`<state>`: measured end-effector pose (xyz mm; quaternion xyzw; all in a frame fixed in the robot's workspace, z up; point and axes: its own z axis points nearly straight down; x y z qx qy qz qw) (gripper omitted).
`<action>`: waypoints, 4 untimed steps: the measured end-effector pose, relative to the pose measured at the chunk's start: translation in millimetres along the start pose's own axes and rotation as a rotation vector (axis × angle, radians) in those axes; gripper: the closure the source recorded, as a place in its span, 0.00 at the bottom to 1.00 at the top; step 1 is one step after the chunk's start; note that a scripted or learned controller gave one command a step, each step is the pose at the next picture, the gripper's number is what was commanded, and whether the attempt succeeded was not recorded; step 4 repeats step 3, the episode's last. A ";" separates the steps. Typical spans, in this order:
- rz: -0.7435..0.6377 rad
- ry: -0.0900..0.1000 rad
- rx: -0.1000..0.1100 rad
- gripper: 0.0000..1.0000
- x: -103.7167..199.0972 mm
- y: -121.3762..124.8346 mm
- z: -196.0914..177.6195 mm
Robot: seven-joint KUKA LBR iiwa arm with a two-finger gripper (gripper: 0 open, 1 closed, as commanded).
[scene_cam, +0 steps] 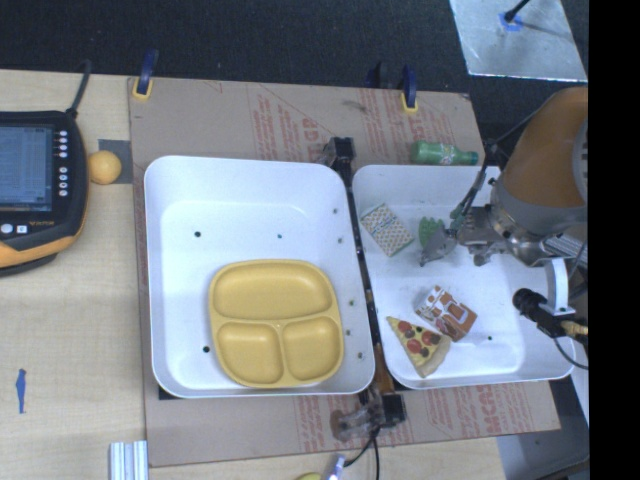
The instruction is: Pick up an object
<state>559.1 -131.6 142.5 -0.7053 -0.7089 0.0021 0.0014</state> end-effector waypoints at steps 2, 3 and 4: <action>-0.001 0.002 -0.001 1.00 -25.7 66.3 40.3; 0.001 0.003 -0.005 1.00 48.9 94.7 -51.1; 0.001 0.003 -0.005 1.00 48.9 94.7 -51.1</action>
